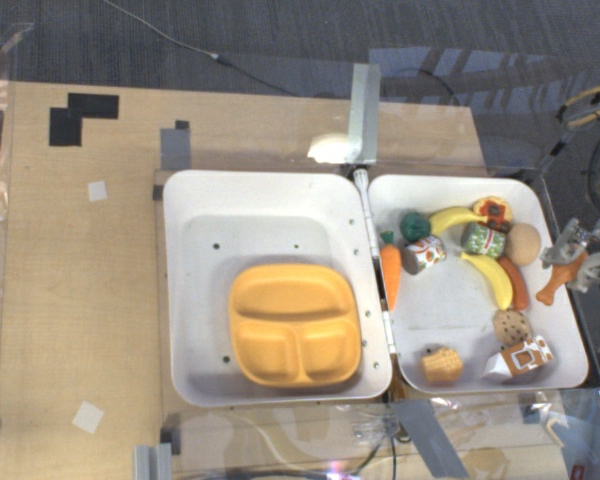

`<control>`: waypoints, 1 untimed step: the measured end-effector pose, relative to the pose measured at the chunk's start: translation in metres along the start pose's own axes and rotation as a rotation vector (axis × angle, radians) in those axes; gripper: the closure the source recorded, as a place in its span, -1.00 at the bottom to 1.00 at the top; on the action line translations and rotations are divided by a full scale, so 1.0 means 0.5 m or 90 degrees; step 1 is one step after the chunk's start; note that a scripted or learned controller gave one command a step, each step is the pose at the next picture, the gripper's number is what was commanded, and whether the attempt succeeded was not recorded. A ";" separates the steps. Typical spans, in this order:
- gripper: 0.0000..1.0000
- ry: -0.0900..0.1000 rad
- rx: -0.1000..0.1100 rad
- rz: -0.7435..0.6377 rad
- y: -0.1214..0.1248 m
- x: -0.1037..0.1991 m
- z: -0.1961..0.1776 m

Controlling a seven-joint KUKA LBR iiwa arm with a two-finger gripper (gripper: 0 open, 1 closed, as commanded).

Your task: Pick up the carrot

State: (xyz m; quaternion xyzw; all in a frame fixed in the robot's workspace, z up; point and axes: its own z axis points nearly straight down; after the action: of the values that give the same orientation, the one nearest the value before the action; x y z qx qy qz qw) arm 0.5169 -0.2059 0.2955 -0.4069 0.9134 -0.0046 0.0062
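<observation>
I see the small orange plastic carrot [390, 277] lying at the left wall of the right-hand white bin [570, 373]; the claw's state I cannot tell.

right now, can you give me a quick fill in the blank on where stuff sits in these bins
1. The carrot lies along the ____ wall of the right bin.
2. The left bin holds a yellow ____.
3. The banana is in the ____ bin.

Missing words: left; tray; right
</observation>
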 end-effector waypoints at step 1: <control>1.00 0.003 -0.010 -0.022 0.045 0.029 0.227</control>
State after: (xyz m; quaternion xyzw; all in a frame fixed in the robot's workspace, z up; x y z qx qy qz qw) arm 0.4921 -0.2017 0.1818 -0.4230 0.9061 0.0018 0.0006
